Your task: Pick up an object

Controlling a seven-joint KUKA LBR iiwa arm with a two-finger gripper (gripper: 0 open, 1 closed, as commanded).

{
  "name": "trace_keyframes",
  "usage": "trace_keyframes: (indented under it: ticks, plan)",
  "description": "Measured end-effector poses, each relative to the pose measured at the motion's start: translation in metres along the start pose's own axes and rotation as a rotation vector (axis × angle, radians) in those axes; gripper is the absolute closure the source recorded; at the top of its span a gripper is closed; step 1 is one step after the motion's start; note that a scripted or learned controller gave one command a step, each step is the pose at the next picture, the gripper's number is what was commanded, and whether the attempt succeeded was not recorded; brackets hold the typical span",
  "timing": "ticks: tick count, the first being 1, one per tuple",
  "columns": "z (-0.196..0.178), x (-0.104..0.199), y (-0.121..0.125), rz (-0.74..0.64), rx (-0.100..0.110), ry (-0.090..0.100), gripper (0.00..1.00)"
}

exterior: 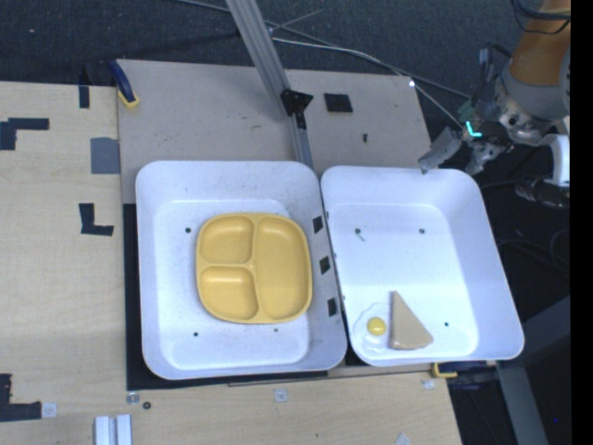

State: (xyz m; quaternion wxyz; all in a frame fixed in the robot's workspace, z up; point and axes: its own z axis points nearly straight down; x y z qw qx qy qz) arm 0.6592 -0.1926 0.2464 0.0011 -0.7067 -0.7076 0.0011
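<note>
Where the two white bins sit side by side on the counter (56, 248), the candidates for picking lie in separate bins. A yellow divided plate (253, 268) lies flat in the middle of the left bin (153, 248); it is a rounded square with three compartments, two on the far side and one wider one on the near side, matte and evenly coloured. In the near corner of the right bin (482, 248) lies a tan wedge (407, 323), a triangle with its tip pointing away from the camera, and just beside it on its left a white fried-egg toy (372, 327) with a round yellow yolk. The two look to be touching, though the view is too coarse to be sure.

No brand, label or readable writing shows on any of these things or on the bins.

Beyond the far right corner of the right bin, the gripper (454, 151) hangs outside the rim, well apart from all three objects. Its fingers are too small and dark to tell whether they are spread or pressed together; nothing is seen between them.
</note>
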Motion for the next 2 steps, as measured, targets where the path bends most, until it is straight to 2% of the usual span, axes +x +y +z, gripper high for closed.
trace_keyframes:
  ticks: [1,2]
  plan:
    - [-0.001,0.000,0.000,0.000,-0.002,0.000,0.00]
    - [0.051,-0.005,0.008,-0.001,0.002,-0.001,0.00]
